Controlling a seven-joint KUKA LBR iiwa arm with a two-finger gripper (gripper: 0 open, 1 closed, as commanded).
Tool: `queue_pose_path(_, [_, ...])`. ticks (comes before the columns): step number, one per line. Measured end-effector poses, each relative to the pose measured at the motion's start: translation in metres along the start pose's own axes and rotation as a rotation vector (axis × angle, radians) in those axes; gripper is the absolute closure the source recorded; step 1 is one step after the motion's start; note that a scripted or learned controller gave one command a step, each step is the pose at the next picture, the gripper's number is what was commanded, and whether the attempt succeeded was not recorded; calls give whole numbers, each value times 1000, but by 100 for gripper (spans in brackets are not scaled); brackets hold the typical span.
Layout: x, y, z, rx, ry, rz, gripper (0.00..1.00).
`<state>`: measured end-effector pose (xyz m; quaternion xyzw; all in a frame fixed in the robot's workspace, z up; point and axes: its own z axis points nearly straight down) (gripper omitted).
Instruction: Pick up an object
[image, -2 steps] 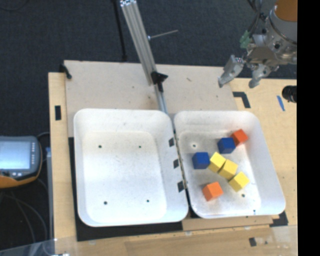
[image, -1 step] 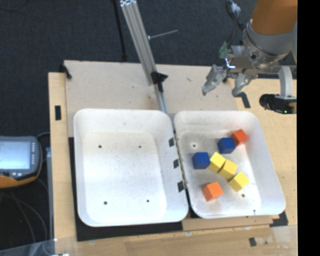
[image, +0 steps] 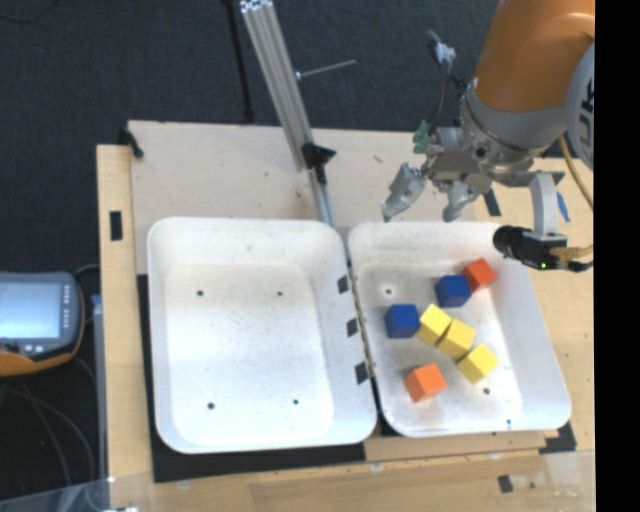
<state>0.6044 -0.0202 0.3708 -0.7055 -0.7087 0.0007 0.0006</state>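
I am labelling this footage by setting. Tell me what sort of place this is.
Probably a robotics lab or test bench, not a home. A grey and orange arm with a gripper hangs over two white bins, coloured blocks lie in the right one, and an aluminium rail stands at the back.

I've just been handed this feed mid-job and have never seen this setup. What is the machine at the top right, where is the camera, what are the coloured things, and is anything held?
One fixed camera looks down at a slant on a bench. The grey and orange bulk at top right is a robot arm; its gripper, two fingers, open, hangs above the far edge of the right bin. Nothing sits between the fingers. That bin holds seven small blocks: two blue blocks, three yellow blocks in a diagonal row, and two orange blocks. The left bin stands beside it. A slanted metal bar rises behind the bins.
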Motion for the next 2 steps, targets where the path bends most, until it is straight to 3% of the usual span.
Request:
queue_pose_path(1, [-14,-40,-170,-14,-1,0,0])
queue_pose_path(2, [1,-5,-94,4,-1,0,0])
